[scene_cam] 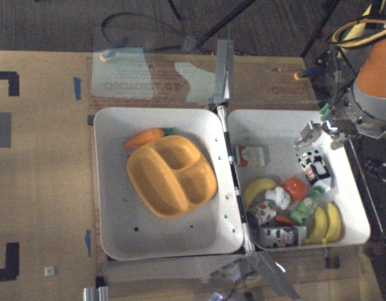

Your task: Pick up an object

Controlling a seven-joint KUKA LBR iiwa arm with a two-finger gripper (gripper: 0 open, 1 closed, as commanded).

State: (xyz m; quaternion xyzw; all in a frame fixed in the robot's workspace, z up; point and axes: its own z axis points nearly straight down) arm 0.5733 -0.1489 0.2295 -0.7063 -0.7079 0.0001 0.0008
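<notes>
My gripper (320,134) hangs over the far right part of the right bin (274,127), its fingers spread open with nothing between them. Just below it lies a black-and-white patterned carton (314,167), apart from the fingers. Further toward the front of that bin a pile holds a red ball (294,187), a yellow banana (258,189), a white lump (278,197), a green bottle (304,209), two more bananas (325,222) and a cow-print carton (282,236). A small white and red carton (251,155) lies alone near the divider.
The left bin (111,187) holds a yellow divided plate (172,175) with an orange carrot (145,137) beside its far edge. A metal divider (230,168) separates the bins. Cables and stand legs lie behind the bench.
</notes>
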